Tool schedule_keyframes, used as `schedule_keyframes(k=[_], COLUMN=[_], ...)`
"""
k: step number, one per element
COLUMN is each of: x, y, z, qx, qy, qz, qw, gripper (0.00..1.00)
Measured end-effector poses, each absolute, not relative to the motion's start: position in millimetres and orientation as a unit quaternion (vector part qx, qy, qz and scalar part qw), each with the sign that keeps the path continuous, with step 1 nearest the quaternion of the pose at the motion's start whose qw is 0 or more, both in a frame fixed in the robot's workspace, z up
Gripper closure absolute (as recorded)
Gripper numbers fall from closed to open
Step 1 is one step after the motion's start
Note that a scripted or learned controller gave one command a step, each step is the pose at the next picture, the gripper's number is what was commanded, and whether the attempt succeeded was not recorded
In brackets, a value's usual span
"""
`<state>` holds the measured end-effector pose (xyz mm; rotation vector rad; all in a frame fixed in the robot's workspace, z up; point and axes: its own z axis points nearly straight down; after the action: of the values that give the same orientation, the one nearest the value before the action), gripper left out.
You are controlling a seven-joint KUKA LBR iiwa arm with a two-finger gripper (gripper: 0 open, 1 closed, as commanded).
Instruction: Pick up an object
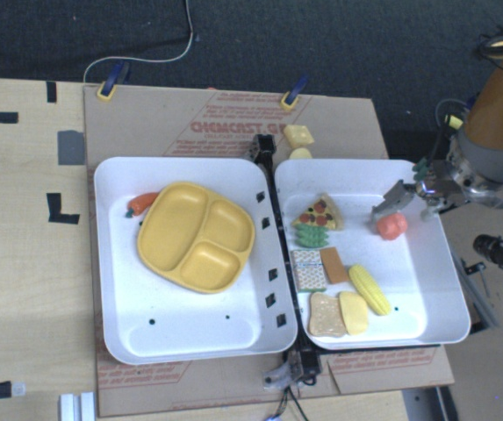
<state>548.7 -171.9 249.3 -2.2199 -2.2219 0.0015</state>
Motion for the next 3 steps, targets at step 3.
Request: schedule_keyframes(k=[3], x=[668.8], y=[-97], z=[85], qx=[-0.706], qy=[-0.708], qz=[0.0018], qw=[0.0], gripper=[0.0])
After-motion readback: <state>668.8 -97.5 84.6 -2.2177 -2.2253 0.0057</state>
